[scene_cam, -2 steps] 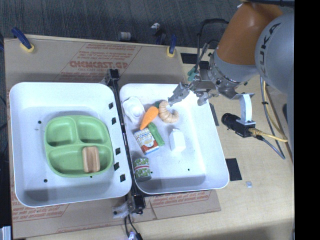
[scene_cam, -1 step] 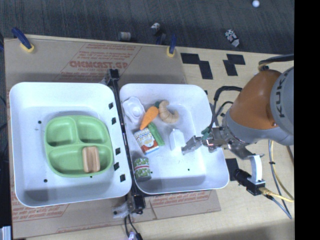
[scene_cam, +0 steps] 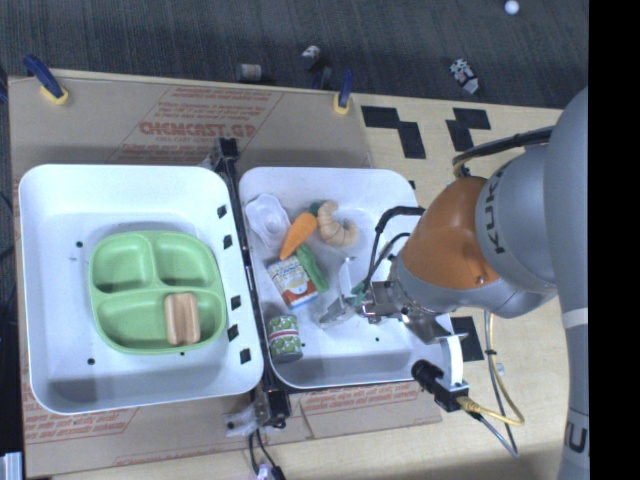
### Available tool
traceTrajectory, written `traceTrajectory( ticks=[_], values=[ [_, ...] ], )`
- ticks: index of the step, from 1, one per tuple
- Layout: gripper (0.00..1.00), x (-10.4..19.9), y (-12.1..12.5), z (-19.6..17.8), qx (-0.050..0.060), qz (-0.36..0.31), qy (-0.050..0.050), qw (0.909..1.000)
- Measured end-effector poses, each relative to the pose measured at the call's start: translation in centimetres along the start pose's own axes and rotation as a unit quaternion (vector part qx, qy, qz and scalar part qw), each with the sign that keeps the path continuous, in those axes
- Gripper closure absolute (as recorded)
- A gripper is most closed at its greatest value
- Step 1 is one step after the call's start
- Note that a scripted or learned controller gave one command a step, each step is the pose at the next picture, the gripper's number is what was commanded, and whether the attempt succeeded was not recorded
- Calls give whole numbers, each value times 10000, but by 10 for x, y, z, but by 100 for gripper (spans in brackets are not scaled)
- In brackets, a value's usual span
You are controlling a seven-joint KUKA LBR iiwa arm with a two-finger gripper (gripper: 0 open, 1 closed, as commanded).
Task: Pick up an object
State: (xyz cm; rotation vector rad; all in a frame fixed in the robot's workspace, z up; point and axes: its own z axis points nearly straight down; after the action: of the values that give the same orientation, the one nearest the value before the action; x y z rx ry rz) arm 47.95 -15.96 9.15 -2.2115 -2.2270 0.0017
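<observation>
Carrot (scene_cam: 298,234) in the right bin (scene_cam: 395,183) looked stiff and light, best pinched across its middle, though I couldn't tell how the end effector (scene_cam: 345,308) stood beside it.

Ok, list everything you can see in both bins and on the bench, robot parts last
Left bin: one, white, left half of bench.
Divided plate: one, green, in left bin.
Hot dog: one, tan and pinkish, plate's lower right compartment.
Right bin: one, white, beside the left bin.
Carrot: one, orange, upper middle of right bin.
Croissant: one, tan, right of carrot.
Carton: one, white and red, below carrot.
Can: one, green label, right bin's lower left.
Clamps: two, blue, bench's back edge.
Gripper: one, metallic, low in right bin.
Arm: one, grey, orange band.
</observation>
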Motion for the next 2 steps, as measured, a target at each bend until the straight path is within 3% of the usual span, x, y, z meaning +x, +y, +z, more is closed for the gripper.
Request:
traceTrajectory(
  ticks=[1, 2],
  values=[
    [100, -1, 1, -10, -1, -28, -9, 10000],
    [100, -32, -2, -140, -37, 10, -22, 10000]
  ],
)
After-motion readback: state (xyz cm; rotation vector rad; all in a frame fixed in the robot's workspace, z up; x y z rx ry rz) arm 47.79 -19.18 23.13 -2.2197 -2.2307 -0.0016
